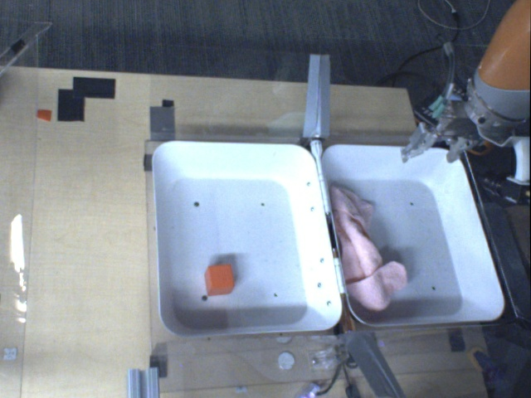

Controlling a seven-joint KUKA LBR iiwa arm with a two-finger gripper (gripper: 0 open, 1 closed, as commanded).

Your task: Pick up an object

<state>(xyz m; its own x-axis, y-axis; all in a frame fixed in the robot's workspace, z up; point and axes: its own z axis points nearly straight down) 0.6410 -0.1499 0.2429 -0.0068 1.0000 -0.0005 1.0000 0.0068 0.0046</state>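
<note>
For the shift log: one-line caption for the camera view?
Gripper open above right bin's far edge; pink cloth inside, orange block in left bin.

Pale wooden bench top (83,247) filling the nine o'clock side, marked with black squares (81,96) and a small orange tag (44,115) toward ten o'clock. Dark grey ribbed carpet (207,15) across twelve o'clock. Thin looped cable (452,11) lying at one o'clock. Bright window glare (17,259) streaking the wood at nine o'clock.
</note>
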